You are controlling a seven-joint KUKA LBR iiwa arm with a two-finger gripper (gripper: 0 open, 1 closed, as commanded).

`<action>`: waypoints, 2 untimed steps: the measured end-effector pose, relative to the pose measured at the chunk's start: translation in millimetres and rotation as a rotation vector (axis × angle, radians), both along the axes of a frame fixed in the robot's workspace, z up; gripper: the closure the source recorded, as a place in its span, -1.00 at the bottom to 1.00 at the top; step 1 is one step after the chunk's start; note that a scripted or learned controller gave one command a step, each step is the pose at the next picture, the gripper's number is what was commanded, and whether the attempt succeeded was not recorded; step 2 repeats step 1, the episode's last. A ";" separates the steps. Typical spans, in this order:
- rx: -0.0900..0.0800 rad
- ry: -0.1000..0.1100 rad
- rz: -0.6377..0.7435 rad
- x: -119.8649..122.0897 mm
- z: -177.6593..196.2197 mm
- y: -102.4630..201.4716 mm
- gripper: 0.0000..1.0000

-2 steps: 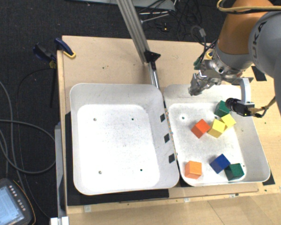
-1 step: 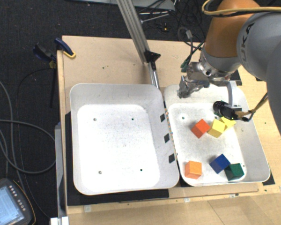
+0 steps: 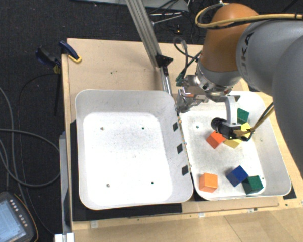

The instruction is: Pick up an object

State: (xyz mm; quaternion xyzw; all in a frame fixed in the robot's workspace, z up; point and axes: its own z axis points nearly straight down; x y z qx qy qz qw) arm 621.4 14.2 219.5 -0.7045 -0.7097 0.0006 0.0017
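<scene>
The left bin (image 3: 91, 110) touches the right bin (image 3: 200, 154) along one edge. The gripper (image 3: 185, 102) hangs over the right bin's far left corner; whether it is released or clenched, I cannot tell. An orange block (image 3: 208, 182) lies by the near edge. A red block (image 3: 215, 139) touches a yellow block (image 3: 232, 143) mid-bin. A blue block (image 3: 237, 175) and a dark green block (image 3: 253, 184) sit in the near right corner. A green block (image 3: 242, 116) lies toward the far right edge.

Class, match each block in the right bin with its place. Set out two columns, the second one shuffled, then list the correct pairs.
Blocks:
1. blue block
2. yellow block
3. light green block

Places:
A. beside the red block
B. toward the far side of the right bin
C. between the orange block and the dark green block

Pairs: 1-C, 2-A, 3-B
</scene>
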 end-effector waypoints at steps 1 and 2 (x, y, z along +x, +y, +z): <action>0.000 0.000 0.000 -16.5 -4.7 48.6 1.00; 0.000 0.000 0.000 -16.5 -4.7 48.6 1.00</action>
